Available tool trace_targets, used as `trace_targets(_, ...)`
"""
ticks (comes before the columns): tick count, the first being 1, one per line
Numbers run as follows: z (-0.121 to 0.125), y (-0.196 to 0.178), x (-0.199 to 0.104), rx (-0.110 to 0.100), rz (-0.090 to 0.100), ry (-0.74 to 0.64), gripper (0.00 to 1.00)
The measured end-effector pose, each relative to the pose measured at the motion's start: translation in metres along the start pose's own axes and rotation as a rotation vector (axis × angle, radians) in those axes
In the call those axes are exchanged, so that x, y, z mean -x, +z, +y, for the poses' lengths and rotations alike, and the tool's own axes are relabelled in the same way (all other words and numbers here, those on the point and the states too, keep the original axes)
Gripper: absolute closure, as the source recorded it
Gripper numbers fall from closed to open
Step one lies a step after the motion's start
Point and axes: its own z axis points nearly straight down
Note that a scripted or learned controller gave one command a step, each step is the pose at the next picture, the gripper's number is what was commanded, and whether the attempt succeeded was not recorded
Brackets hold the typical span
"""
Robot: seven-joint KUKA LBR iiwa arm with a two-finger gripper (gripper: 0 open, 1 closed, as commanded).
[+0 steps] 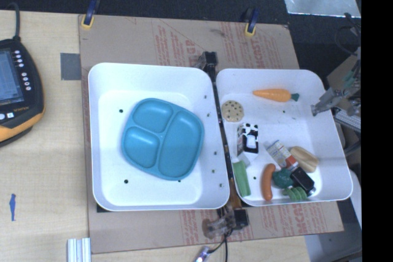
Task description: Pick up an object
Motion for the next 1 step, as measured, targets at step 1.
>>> trace_targets(1,-0.0029,0.1584,-0.0646,-0.005,0.001,-0.002,0.0)
